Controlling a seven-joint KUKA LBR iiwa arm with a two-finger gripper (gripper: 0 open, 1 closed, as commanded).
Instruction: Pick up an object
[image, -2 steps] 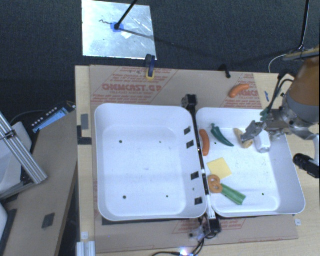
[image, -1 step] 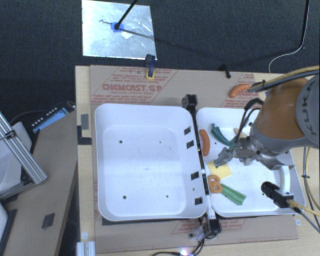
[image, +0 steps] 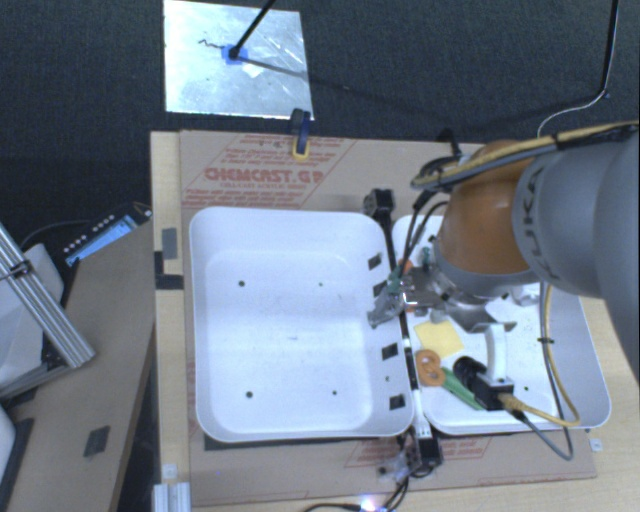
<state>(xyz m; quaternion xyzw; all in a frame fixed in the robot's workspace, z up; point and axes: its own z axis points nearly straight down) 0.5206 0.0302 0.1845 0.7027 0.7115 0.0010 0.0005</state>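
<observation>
One pincer (image: 392, 302) near the yellow piece (image: 438, 336)

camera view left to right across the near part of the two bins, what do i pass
left bin → orange ring → green object → far wall of the right bin. The yellow piece is left out, since it overlaps the ring's span.

Even overhead light, slightly soft focus
</observation>
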